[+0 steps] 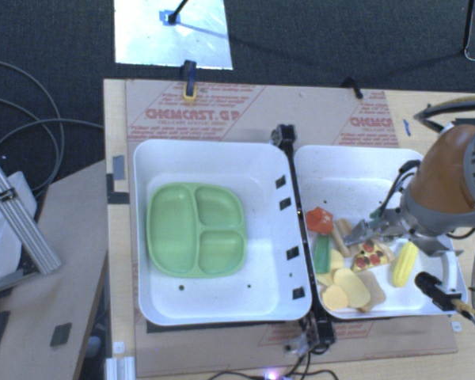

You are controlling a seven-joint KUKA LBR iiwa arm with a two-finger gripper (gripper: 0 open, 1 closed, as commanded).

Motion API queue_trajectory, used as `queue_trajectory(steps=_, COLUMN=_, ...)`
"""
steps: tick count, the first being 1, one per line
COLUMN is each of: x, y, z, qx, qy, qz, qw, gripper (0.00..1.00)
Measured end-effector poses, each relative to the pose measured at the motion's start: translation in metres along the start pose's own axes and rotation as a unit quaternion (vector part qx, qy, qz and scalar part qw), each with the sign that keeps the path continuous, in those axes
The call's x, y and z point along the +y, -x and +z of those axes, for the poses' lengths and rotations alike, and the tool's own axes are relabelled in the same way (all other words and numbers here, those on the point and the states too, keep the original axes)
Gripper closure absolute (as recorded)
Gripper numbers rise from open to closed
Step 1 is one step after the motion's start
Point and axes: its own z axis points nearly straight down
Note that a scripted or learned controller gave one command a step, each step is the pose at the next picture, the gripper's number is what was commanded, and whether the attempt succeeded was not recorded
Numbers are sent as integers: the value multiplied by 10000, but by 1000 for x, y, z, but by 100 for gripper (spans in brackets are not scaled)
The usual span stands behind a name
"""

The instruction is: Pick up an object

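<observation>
The right bin [340, 169] holds a heap of toy food along its front half. A red pepper [319, 218] lies by the bin's left wall, with a green cucumber [322, 254] just in front of it. A pizza slice [370, 254] and a yellow corn cob [404, 263] lie further right. Yellow round pieces [344, 284] and a tan piece [374, 289] sit at the front rim. My gripper [355, 232] is low inside this bin, right of the pepper and just behind the pizza slice. The arm covers the bin's right side.
A green divided plate [196, 229] lies in the left bin [222, 157]. A raised divider with black clips [289, 204] runs between the two bins. A blue-and-yellow clamp [189, 81] stands at the cardboard's back edge.
</observation>
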Motion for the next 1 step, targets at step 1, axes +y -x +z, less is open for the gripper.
queue_trajectory(steps=1, x=1, y=0, z=0, qx=6, qy=-4, qz=-4, qw=10000, gripper=0)
